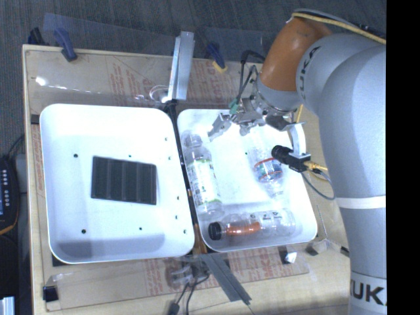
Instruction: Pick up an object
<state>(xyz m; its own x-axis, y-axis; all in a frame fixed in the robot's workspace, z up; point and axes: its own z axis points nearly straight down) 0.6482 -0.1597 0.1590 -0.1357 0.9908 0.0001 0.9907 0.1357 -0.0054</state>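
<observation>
Gripper (237,120) hung open, nothing btwn fingers; nearest bottle (269,166) sat just below-right; best to centre over its body before closing.

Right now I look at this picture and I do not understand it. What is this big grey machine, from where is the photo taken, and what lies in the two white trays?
The grey machine with the orange band is a robot arm; it reaches in from the right. The photo comes from one fixed camera above the bench, looking down at a slant. At the arm's end is its gripper, above the far part of the right bin. I see nothing held in it.

The right bin holds three clear plastic bottles: one along its left side, one with a black cap along its near side, and one on its right. The left bin holds a dark ribbed rectangle.
</observation>
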